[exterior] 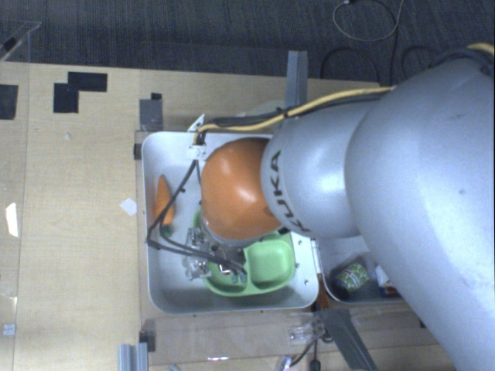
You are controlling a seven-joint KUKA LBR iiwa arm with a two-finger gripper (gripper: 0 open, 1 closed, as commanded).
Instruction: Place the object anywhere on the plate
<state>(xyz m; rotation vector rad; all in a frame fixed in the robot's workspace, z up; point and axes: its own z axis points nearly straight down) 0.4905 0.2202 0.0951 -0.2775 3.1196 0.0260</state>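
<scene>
Directly over the left white bin [155,207] on the wooden surface [69,207], the grey arm [402,176] reaches in from three o'clock, its orange band [232,188] hiding much of the bin. At the bin's six o'clock lies a green plate [271,265], with the end effector [203,263] low at its nine o'clock edge; whether it is apart or together I cannot tell. An orange carrot-like object [162,199] lies at the bin's nine o'clock wall, apart from the plate. The right bin [340,294] holds a dark round item [352,277].

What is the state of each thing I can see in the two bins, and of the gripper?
green plate: lying flat in the left bin, partly under the arm.
orange object: lying in the left bin, off the plate.
gripper: low above the plate's left edge.
round dark-green object: resting in the right bin.
</scene>
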